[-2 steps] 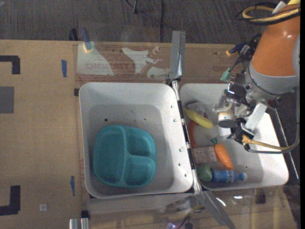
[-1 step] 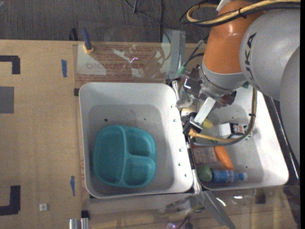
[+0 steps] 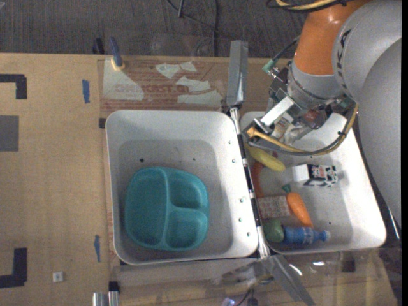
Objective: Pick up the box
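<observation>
arm over the right bin (image 3: 373, 225), gripper (image 3: 288, 121) low at the bin's far-left corner, just above the banana (image 3: 268, 160). cables and wrist hardware crowd that spot; cannot tell how the jaws stand or whether anything is between them.

the box (image 3: 317, 174) lies near the middle of the right bin, small, white with dark printing, on its side. it sits apart from the gripper, toward the near-right of it. nothing touches it; a carrot (image 3: 298, 208) lies just beside its near-left corner, a blue bottle (image 3: 305, 236) further toward the near wall, next to a green round fruit (image 3: 273, 230) and a pinkish speckled block (image 3: 273, 205) by the divider.

left bin (image 3: 121, 190) holds a teal divided plate (image 3: 167, 207).

judgement on handling: looks like a light cardboard carton, stiff enough for a pinch but likely to dent under hard squeeze; printed faces probably smooth, so it may slide or twist if caught off-centre. best hold looks to be across the short width, at mid-length, jaws coming straight down. bin floor around it is open on the far and right sides, so clearance should be fine there; the carrot side is tighter.

task step: box not yet grasped; gripper needs to shift over it.
</observation>
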